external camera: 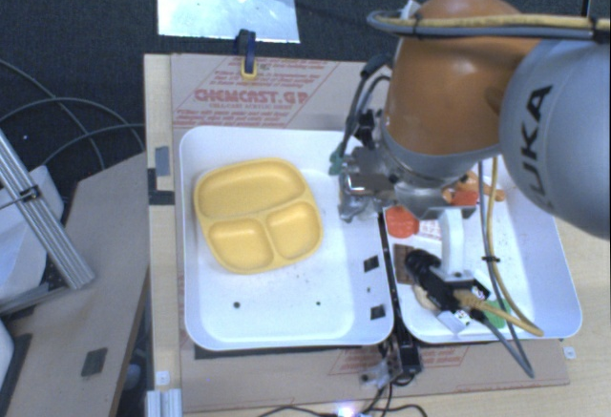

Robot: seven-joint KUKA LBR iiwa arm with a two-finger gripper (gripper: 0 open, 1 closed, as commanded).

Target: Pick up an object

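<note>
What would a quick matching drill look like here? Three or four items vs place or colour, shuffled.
Items:
1. tray
2. arm
3. clamp
4. red object

Descriptions:
A. in the right bin, near the divider
B. yellow, three compartments, in the left bin
C. on the cardboard's far edge, beyond the bins
D. orange band, hanging over the right bin

Pairs: 1-B, 2-D, 3-C, 4-A
</note>
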